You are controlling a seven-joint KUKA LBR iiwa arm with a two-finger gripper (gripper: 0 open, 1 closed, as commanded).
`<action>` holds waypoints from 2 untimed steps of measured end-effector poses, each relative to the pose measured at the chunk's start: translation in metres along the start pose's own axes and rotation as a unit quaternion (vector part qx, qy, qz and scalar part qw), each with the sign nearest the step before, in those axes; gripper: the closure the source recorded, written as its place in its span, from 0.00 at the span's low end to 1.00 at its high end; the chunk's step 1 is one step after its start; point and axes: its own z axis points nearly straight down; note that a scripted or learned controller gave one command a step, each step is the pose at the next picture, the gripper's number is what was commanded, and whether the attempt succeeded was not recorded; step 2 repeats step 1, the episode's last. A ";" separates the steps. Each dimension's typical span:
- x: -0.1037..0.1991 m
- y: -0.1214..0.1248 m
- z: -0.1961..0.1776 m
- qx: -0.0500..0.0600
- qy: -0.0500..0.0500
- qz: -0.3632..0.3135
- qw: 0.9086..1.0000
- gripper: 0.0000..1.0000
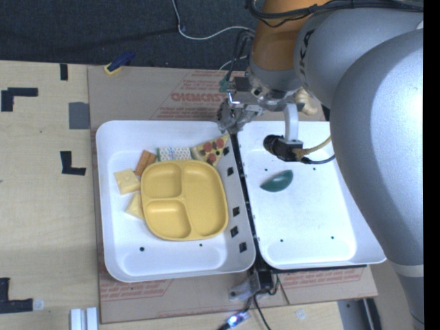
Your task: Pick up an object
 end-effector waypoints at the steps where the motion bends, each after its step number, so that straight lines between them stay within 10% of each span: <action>1: -0.006 0.006 0.013 0.001 -0.001 0.002 1.000 1.00; 2: -0.006 0.006 0.013 0.001 -0.001 0.002 1.000 1.00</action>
